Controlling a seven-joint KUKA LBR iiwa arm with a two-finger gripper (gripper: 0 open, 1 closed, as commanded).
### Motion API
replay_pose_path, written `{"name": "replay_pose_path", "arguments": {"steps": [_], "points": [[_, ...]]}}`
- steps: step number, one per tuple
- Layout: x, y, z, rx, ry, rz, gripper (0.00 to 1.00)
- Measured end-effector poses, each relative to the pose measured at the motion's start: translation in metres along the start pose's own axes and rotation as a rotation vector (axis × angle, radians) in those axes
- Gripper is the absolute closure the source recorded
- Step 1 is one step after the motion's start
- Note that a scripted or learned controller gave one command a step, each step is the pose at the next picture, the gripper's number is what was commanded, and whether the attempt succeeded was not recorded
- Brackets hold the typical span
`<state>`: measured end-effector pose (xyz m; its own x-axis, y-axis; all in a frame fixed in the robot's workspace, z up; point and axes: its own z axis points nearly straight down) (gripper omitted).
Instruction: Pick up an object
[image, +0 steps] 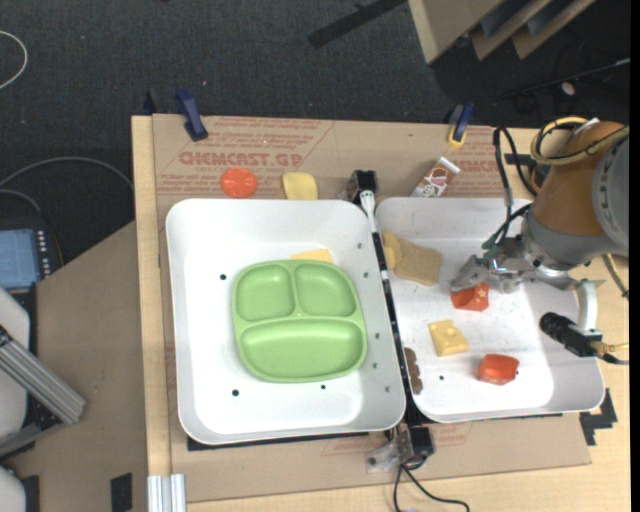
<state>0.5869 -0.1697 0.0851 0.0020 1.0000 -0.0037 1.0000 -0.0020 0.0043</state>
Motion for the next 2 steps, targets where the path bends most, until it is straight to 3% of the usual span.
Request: {"name": "replay_pose_path", "arguments": {"steps": [1, 2], "points": [[0.002, 0.000, -0.011, -0.001, 0.001, -0.002, 1.00], [0.066, -0.058, -0.116, 0.001, 0.006, -0.007, 1.00]]}}
